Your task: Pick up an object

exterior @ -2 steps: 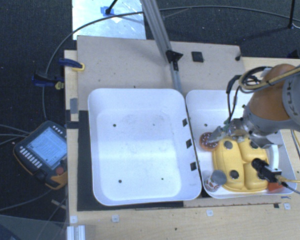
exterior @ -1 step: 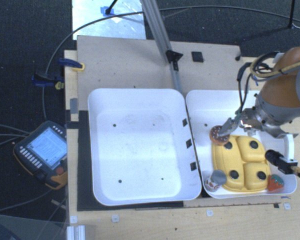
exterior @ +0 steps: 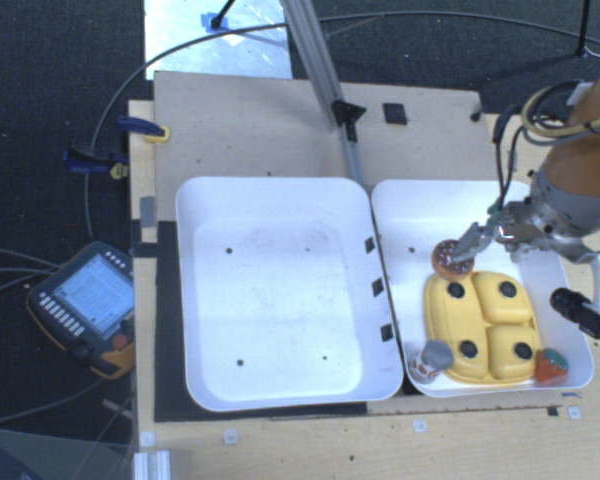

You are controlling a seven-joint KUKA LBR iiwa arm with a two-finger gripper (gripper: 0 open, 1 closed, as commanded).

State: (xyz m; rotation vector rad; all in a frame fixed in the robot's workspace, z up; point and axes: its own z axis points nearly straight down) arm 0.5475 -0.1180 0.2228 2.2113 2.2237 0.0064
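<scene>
Dark carpet all around, and a tan bench (exterior: 280,128) sitting on it with two shallow white bins side by side. Left bin (exterior: 270,288) has just bare white floor showing, with a few small dark dots. Right bin (exterior: 410,218) is where the stuff is: a big yellow plastic tray thing (exterior: 480,328) with four rounded lumps and dark holes in them, lying toward the near side of the bin. Just beside its far left corner there's a small brown donut (exterior: 447,259) with a pale ring on top. At the near left corner of the yellow piece sits a little grey and white cup-like thing (exterior: 432,358), and at the near right corner a red strawberry (exterior: 552,366) right against the bin wall.

Arm comes in from the right, orange band up top, and the hand (exterior: 470,248) is down low in the right bin, tip right at the donut. Can't tell from this angle if it's spread or pinched.

Off the bench on the left, a control pendant (exterior: 85,303) with a lit screen lies on the carpet, cables running around it.
</scene>
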